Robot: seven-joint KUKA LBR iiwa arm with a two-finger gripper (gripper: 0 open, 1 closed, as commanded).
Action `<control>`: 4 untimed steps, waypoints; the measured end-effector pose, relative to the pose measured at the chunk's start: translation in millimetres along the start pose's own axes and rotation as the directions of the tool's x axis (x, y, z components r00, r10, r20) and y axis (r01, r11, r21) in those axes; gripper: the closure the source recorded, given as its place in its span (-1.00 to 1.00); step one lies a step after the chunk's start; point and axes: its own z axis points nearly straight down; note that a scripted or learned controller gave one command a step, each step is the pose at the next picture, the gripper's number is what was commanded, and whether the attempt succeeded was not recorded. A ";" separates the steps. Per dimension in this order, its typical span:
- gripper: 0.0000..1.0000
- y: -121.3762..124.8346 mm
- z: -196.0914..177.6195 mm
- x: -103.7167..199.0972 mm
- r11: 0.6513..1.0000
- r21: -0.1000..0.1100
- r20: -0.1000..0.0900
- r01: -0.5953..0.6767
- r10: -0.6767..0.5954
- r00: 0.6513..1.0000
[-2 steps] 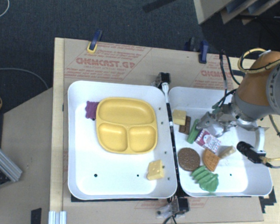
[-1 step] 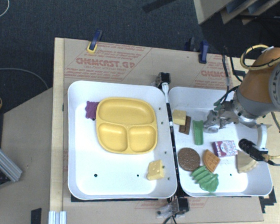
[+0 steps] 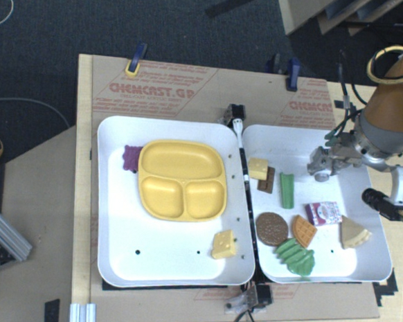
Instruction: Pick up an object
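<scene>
My gripper [image 3: 321,170] hangs over the back right of the right bin [image 3: 381,265], with nothing visible between its fingers. Below and left of it lie a green stick [image 3: 286,189], a brown block [image 3: 267,180] and a pale yellow cube [image 3: 257,169]. Nearer the front sit a purple-and-white packet [image 3: 324,213], a cream wedge [image 3: 353,234], a round brown cookie [image 3: 272,228], an orange waffle piece [image 3: 304,231] and a green leafy piece [image 3: 296,258].
In the left bin [image 3: 109,184] rests a yellow three-compartment plate [image 3: 183,179], with a purple piece [image 3: 130,157] at its left and a yellow cheese cube [image 3: 224,244] toward the front right. The arm's orange band [image 3: 394,95] rises at the far right.
</scene>
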 end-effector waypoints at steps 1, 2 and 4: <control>1.00 -1.4 -47.5 7.4 1.000 0.000 -0.001 0.002 -0.002 1.000; 1.00 0.2 -77.4 7.4 1.000 0.001 -0.001 0.002 -0.002 1.000; 1.00 18.3 -64.6 102.9 1.000 0.009 -0.006 0.007 -0.007 1.000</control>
